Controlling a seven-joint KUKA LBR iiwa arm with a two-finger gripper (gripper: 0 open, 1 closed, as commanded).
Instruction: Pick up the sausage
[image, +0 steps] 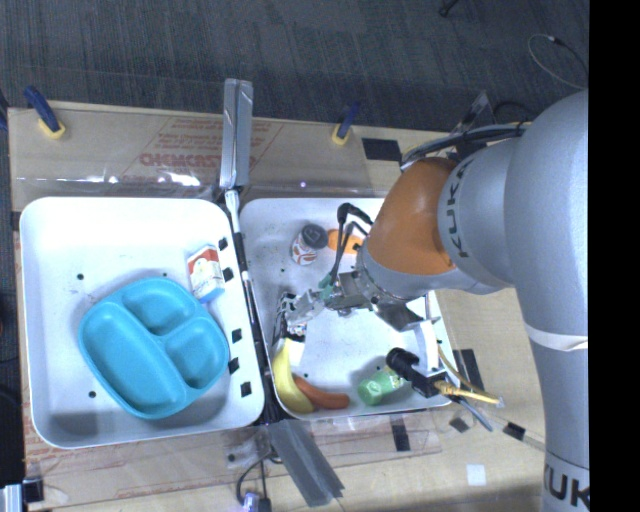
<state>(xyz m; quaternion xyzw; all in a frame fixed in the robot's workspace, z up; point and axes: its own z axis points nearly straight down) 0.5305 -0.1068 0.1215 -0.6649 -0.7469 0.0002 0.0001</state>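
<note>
Camera view: one look down at a slant on the surface (110, 135) and both bins.
Left bin (50, 290): holds a blue plate (150, 345) with three compartments, lying flat toward the near side.
Carton (206, 272): small, red and white, by the left bin's right wall, just off the plate's far right edge.
Right bin (335, 350): the arm (500, 220) reaches in from the right, orange band (415, 225) over the bin's far right part.
Gripper (295, 312): low over the bin's left side, close to the dividing wall, pointing left. How far open it is cannot be told. Nothing visibly in its hold.
Sausage (325, 398): reddish-brown, lying flat at the right bin's near edge, running left to right. It is nearer the camera than the gripper and apart from it.
Banana (282, 378): yellow, curved along the near left corner, its lower end touching the sausage's left end. Its upper tip is just below the gripper.
Green thing (378, 388): small, just right of the sausage's right end; kind unclear.
Can (307, 246): small, at the far part of the right bin, beyond the gripper.
Orange thing (333, 240): beside the can on its right, partly hidden.
</note>
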